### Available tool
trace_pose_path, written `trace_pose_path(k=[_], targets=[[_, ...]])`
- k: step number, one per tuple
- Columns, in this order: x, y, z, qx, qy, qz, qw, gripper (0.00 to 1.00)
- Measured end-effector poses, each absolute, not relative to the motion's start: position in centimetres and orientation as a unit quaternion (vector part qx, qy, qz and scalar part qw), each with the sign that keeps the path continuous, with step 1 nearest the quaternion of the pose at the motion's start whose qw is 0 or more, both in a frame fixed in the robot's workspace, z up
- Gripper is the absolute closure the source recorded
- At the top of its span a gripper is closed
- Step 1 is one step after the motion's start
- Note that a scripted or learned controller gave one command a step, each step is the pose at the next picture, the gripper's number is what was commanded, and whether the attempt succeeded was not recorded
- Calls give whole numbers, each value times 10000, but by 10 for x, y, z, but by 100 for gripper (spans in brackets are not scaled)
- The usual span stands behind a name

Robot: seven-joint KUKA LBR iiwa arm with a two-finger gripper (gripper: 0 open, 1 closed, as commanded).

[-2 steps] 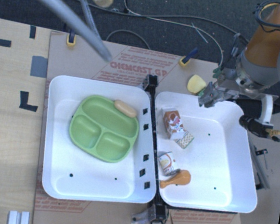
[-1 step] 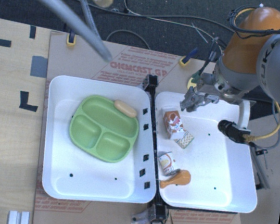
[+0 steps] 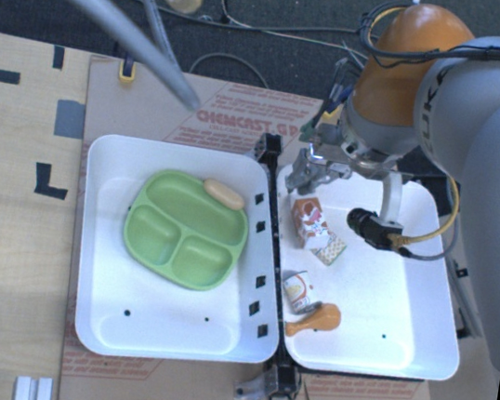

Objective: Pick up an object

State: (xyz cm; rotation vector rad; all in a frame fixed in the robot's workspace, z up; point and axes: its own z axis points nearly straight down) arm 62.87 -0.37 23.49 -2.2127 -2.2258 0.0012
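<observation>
Pick not yet made. Gripper (image 3: 306,177) low over the far left corner of the right bin (image 3: 404,294), just above the small carton (image 3: 308,220); finger spread impossible to tell from here. Nothing visibly held. Carton lying on the bin floor, crumpled packet (image 3: 331,248) beside it. Descent, closing and lift left to do.

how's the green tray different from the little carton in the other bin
The green tray is broad, flat and divided into compartments; the carton is small, boxy and printed red and white. The green tray lies in the left bin with a tan piece on its rim; the carton lies in the right bin.
</observation>
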Motion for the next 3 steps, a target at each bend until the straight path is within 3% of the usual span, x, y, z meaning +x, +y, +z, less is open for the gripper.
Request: trace_pose_path(k=[2, 3], targets=[[616, 97, 239, -7046, -7096, 3, 13, 100], [616, 94, 239, -7060, -7082, 8, 10, 0]])
